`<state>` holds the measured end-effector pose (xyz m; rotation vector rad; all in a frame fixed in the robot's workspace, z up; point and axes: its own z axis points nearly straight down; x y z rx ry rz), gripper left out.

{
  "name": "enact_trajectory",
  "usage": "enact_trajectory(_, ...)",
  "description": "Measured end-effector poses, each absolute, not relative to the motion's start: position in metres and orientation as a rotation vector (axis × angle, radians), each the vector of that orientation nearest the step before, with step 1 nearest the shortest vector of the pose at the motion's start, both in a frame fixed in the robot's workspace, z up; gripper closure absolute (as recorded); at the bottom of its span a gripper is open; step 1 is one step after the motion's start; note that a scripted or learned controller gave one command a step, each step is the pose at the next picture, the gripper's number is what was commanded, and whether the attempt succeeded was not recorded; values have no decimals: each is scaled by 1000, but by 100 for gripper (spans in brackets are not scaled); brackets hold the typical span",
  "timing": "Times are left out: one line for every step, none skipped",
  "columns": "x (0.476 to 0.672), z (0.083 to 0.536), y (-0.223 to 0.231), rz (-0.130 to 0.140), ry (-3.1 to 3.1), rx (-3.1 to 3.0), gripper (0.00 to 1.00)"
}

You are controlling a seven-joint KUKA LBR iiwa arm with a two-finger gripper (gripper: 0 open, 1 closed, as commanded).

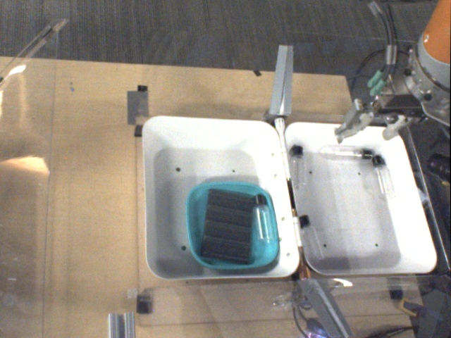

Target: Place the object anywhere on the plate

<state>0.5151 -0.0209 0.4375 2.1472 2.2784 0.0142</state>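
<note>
A teal plate (198,210) sits in the left bin (169,160), toward its front right. On the plate lie a dark ribbed block (227,225) and a clear vial (263,220) along the plate's right side. My gripper (371,124) hovers over the back edge of the right bin (416,252). It is open, its fingers spread wide with nothing between them. Below it in that bin lie clear vials with black caps: one along the left wall (297,164), one lying crosswise (347,152), and one at the right (381,177).
A small black cap (303,220) rests at the right bin's left wall. A grey metal bar (282,83) stands behind the seam between the bins. Cables (384,20) hang at the back right by the arm.
</note>
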Motion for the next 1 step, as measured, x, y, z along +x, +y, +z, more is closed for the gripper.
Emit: enact_trajectory(504,437,-108,9,2349,2069,0)
